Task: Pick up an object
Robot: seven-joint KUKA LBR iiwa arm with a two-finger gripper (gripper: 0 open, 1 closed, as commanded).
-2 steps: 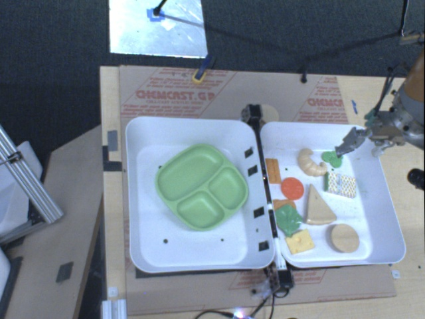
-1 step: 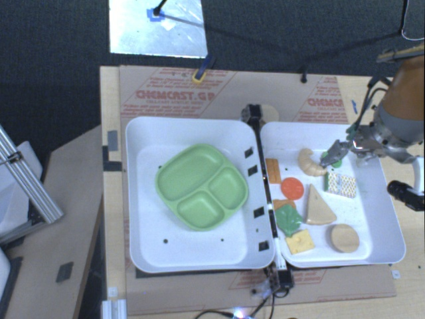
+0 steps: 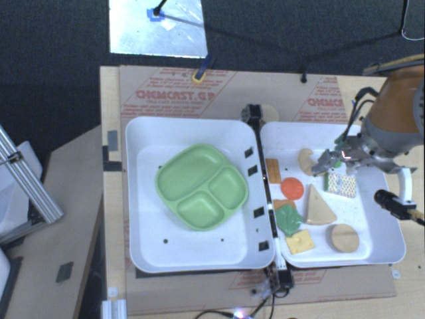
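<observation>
My gripper [image 3: 330, 165] hangs over the upper middle of the right bin [image 3: 388, 244], just right of a tan rounded piece [image 3: 305, 159] and above a green-and-white checkered piece [image 3: 342, 184]. Nothing shows between its fingers. Below lie a red-orange disc [image 3: 292, 188], a tan wedge [image 3: 319, 207], a green leafy piece [image 3: 289, 219], a yellow square [image 3: 299, 242], a round tan disc [image 3: 344, 238] and an orange strip [image 3: 272, 170] by the divider.
The left bin [image 3: 143, 244] holds a green three-compartment plate [image 3: 201, 186]. A black divider [image 3: 260, 178] with clips runs between the bins. The arm's orange band [image 3: 398, 105] rises at the right. A black cylindrical part [image 3: 392, 203] juts over the right bin's edge.
</observation>
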